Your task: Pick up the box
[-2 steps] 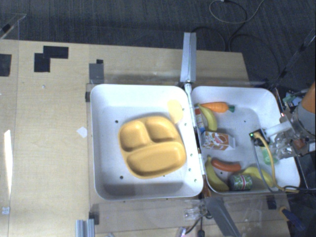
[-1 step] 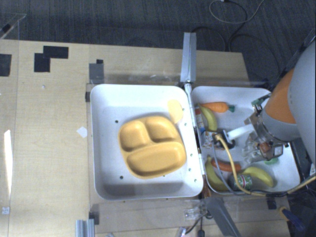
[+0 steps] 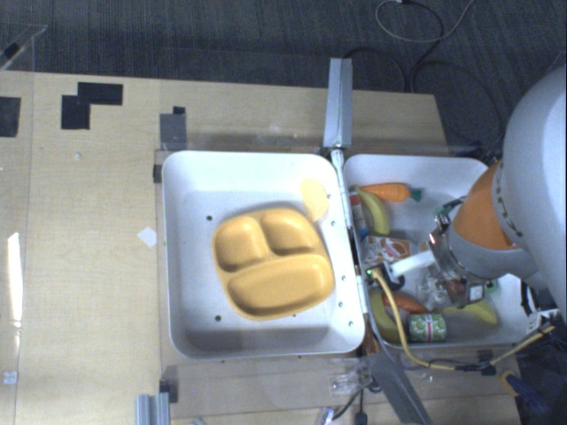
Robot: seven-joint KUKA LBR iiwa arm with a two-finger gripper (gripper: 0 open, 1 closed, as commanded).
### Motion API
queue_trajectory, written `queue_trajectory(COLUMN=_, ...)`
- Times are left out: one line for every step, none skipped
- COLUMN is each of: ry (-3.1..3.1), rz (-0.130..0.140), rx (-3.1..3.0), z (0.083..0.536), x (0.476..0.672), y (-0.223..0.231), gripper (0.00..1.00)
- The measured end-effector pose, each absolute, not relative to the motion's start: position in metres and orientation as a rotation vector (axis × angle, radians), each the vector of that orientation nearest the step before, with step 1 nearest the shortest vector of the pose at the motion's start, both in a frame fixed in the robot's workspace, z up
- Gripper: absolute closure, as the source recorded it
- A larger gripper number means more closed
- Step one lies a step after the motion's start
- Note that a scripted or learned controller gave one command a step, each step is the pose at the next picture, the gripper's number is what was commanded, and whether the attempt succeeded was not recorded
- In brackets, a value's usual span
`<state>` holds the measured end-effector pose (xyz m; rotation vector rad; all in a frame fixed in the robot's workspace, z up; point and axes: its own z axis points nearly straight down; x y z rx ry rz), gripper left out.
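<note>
The box, a small carton printed red and white, lies in the right bin near its left wall. My gripper is low in the same bin, just right of the box and slightly nearer the front, over a clutter of toy food. The grey arm with its orange band covers the bin's right side. No object can be seen lifted by the gripper.
Around the box lie a carrot, a banana, a green can, a red item and two more bananas. The left bin holds a yellow divided plate and a pale yellow piece.
</note>
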<state>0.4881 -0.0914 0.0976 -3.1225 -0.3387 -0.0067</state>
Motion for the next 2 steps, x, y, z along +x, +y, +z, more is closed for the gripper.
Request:
queue_trajectory(ry=-0.552, rz=-0.005, rx=-3.092, z=0.207, x=0.488, y=-0.022, gripper=1.0)
queue_trajectory(ry=-0.799, rz=-0.005, rx=-3.038, z=0.299, x=0.488, y=-0.016, gripper=1.0)
